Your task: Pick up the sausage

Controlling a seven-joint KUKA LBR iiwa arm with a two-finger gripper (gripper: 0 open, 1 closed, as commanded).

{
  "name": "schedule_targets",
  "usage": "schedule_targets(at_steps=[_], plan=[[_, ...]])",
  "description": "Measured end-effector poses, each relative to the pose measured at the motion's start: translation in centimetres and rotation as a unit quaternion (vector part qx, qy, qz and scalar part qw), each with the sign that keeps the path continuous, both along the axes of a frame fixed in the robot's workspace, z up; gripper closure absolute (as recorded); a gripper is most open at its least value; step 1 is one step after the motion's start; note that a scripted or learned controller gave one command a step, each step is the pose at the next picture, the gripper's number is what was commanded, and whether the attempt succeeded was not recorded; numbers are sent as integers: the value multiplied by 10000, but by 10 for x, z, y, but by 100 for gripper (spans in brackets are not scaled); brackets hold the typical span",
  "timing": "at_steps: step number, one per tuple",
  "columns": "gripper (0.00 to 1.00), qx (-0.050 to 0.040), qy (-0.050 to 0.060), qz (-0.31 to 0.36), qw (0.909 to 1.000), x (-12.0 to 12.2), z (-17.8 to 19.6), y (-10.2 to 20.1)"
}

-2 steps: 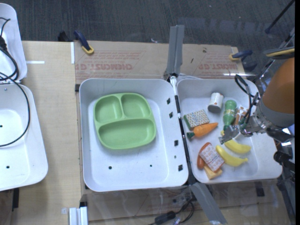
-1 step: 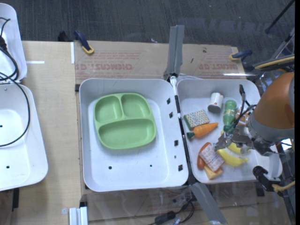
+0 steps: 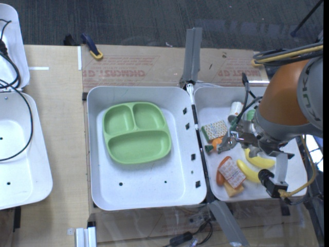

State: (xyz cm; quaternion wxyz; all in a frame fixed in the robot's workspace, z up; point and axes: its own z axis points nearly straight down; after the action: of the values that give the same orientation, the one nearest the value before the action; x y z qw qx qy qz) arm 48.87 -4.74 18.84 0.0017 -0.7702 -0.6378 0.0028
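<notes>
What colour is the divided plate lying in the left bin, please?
Light green; the divided plate shows plainly in the camera view.

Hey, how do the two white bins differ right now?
The left bin holds one green divided plate, while the right bin holds a clutter of small toy foods, among them bananas. The gripper is down inside the right bin; the left bin has no arm over it. Both are shallow, white and rounded at the corners.

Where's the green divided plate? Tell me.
The green divided plate lies in the left bin, toward its upper left, across the divider from the toy food in the right bin.
</notes>
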Motion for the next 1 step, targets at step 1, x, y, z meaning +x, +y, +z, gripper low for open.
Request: schedule_targets(at_steps=[1], plan=[[0,0,9,36,10000,-11,0,5]])
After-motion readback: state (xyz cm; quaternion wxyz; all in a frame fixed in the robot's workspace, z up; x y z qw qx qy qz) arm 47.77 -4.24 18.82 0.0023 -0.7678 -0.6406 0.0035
